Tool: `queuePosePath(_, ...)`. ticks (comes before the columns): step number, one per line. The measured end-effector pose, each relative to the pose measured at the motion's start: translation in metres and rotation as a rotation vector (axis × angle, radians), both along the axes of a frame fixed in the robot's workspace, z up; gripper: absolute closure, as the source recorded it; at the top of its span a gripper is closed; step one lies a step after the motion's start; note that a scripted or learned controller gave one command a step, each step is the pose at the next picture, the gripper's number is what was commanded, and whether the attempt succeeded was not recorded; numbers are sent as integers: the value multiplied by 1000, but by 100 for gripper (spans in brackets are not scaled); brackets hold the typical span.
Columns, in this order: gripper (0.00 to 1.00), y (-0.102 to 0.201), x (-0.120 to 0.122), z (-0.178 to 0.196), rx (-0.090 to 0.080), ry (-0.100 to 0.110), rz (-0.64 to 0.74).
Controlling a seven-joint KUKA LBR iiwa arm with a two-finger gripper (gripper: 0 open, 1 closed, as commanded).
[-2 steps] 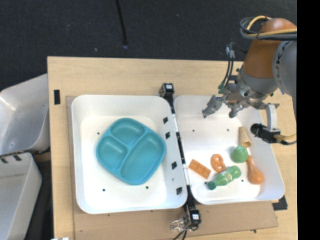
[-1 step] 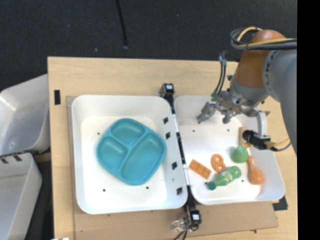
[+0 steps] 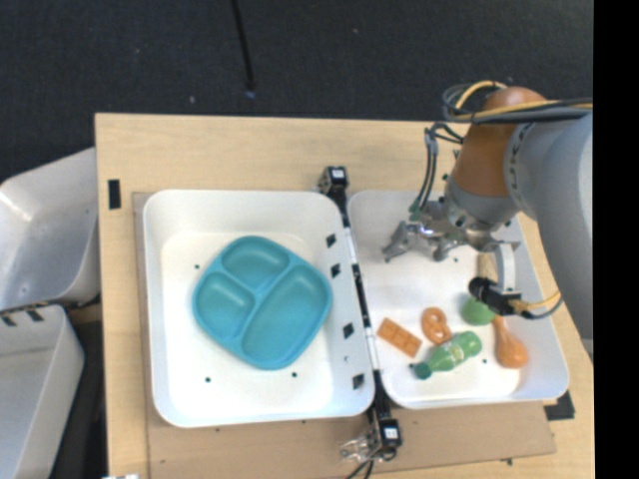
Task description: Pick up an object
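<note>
While lying flat, green bottle [image 3: 451, 353] points lower-left.

No text, label, brand, number or sign can be read on anything here.

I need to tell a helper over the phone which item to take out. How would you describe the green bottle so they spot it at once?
Look in the right white bin, near its front edge. Among the small items there, the green bottle lies on its side, just below the orange pretzel and right of the orange waffle. It is the only long green item, with a darker green cap.
</note>
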State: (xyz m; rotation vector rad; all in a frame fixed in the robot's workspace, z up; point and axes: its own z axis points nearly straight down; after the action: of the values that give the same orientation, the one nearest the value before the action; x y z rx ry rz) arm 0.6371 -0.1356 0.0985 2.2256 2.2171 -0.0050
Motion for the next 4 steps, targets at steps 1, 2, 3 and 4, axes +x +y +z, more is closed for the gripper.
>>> queuePosePath(1, 100, -1, 2, 15, 0, -7, -2)
queuePosePath(2, 100, -4, -7, 72, 2, -7, -1)
queuePosePath(3, 100, -5, -6, 106, 1, -7, 2)
queuePosePath(4, 100, 40, -26, 124, 4, -3, 9)
